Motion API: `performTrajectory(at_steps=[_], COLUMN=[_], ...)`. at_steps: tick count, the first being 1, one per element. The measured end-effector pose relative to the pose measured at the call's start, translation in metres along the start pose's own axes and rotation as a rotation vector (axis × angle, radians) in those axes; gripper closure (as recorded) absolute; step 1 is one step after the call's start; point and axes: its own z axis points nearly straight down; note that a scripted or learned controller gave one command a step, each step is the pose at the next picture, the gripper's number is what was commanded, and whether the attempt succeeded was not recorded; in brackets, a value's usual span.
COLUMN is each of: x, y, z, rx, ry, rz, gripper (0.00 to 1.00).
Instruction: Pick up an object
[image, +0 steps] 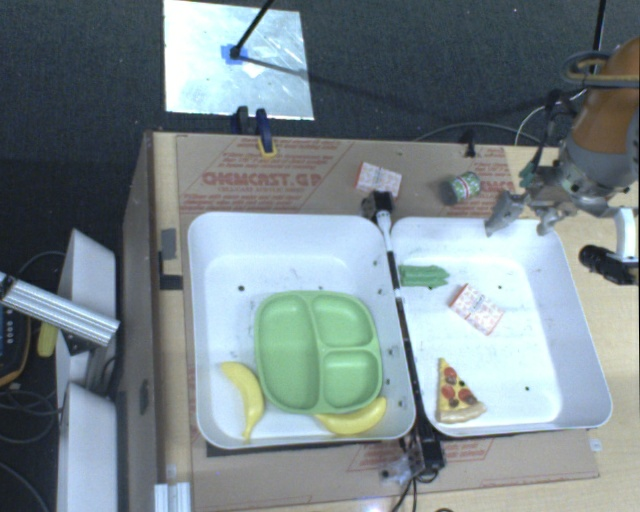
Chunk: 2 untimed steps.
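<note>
Above the right bin's (590, 400) far right corner the hand (524, 215) hangs released, fingers spread, grasping nothing; pizza slice (456, 392), packet (476, 309) and green piece (424, 276) lie unpicked.

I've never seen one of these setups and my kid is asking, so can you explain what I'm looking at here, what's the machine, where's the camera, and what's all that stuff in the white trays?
This is a single camera fixed above a workbench, looking down at a slant. At the upper right is a robot arm, grey with an orange band, and its two-finger gripper hangs open over the back edge of the right bin, holding nothing.

The left bin holds a green divided plate and two toy bananas: the left banana and the front banana, tucked against the plate's near edge.

The right bin holds a green toy, a small printed packet and a toy pizza slice.

The arm's job is to pick up one object.
</note>
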Motion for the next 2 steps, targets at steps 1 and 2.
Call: performTrajectory(at_steps=[1, 2], x=[0.043, 0.084], y=[-0.017, -0.02], z=[0.046, 0.111], rx=[0.002, -0.008], ry=[0.001, 0.001], rz=[-0.002, -0.001], gripper=[0.0, 0.0])
